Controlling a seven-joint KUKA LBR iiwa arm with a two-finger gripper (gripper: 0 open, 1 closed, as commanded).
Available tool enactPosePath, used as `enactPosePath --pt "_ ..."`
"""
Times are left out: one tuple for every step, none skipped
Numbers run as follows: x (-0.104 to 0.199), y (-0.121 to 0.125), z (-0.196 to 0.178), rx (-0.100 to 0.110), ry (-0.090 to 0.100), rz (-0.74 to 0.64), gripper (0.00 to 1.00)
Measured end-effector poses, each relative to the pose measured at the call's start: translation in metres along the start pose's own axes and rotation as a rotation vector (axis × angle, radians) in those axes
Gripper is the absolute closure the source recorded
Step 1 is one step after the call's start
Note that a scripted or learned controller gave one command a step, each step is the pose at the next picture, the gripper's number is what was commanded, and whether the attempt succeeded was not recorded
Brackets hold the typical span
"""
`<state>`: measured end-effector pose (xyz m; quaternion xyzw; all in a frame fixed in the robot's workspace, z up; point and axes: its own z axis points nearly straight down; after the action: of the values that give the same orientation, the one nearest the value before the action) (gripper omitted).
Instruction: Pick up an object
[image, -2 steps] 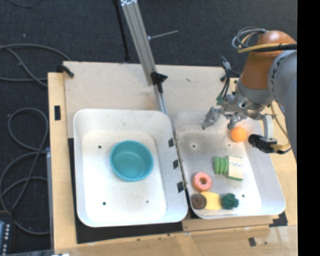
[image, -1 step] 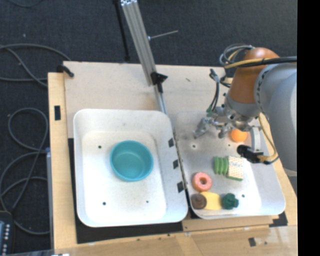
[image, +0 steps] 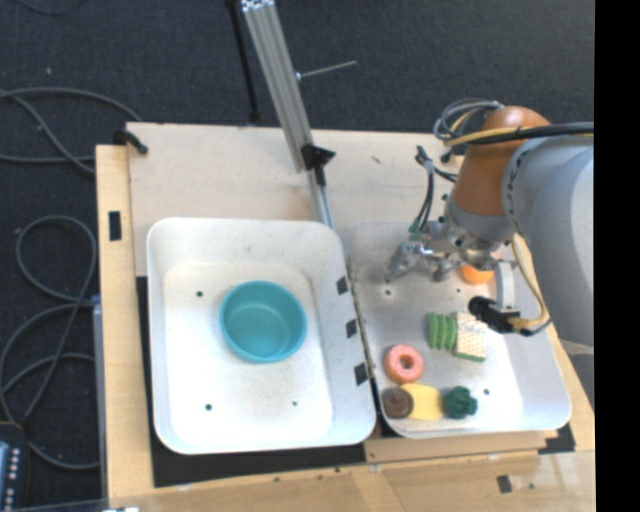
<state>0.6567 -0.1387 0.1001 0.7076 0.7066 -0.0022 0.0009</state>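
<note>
Dark carpet with loose black cables lies all around a tan bench (image: 230, 170), and a silver metal pole (image: 285, 90) leans across the top of it. Two shallow white bins sit side by side on the bench. I see a blue bowl (image: 263, 320) in the middle of the left bin (image: 180, 400), all by itself. My grey arm (image: 555, 230) with its orange band comes in from the right, and my gripper (image: 430, 255) hangs over the back part of the right bin (image: 540, 400). I cannot tell how my gripper is set, because my wrist and its wires cover it. Something orange (image: 476, 270) peeks out just under my wrist, but I cannot tell what it is. Lower down in the right bin lie the toys I could pick. A green toy (image: 441, 331) sits touching a yellow and white piece (image: 471, 340). Below them is a pink donut (image: 404, 363). Along the front edge, a brown round thing (image: 398, 402), a yellow block (image: 426, 402) and a dark green lump (image: 459, 402) rest in a row, close together.
</note>
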Motion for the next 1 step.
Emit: enactPosePath --pt "-0.0005 0.0014 -0.0130 -0.005 0.001 0.001 1.00"
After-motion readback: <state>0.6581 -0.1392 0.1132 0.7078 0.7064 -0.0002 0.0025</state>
